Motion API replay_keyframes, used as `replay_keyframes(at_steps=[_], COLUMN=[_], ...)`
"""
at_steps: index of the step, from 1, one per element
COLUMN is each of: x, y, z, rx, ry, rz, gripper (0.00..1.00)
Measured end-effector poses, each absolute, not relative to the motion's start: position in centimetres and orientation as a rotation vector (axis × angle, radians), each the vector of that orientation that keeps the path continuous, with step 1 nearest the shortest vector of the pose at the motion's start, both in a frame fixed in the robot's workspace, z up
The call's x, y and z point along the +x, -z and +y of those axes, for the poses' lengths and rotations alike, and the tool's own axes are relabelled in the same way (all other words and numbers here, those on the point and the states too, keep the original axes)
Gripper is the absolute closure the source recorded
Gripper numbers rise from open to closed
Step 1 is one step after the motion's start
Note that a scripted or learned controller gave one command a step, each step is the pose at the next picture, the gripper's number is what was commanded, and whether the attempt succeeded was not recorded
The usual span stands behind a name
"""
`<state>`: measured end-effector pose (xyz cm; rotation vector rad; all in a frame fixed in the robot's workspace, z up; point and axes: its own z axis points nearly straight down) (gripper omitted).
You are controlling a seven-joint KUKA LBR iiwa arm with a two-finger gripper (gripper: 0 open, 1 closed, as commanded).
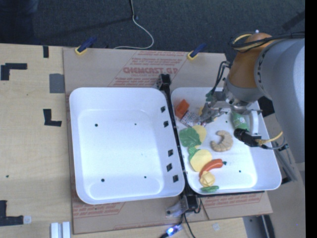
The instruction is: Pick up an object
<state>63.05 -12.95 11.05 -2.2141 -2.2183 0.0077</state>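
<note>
My gripper (209, 112) is low inside the right bin (262, 180), near its back left part. Just to its left lie a small printed packet (190, 117) and an orange piece (182, 106). Below the gripper are a yellow piece (200, 131) and a green leafy piece (187, 137). A tan croissant (222, 141) lies to its lower right. Nothing can be seen held in the gripper.
Toward the front of the right bin are a yellow lemon-like piece (200, 158), a red chili (212, 165) and a small yellow-green item (208, 180). A green object (239, 120) sits under the wrist. The left bin (79, 133) stands alongside, with a black hinge strip (170, 133) between them.
</note>
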Motion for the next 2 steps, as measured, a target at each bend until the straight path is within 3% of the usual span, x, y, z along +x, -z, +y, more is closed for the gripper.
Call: replay_keyframes(at_steps=[1,2], x=[63.0,62.6], y=[-11.0,-8.2], z=[-13.0,-9.8], rx=[-2.214,-2.217], ry=[-0.008,-0.007], rz=[-2.218,-2.222], gripper=[0.00,0.00])
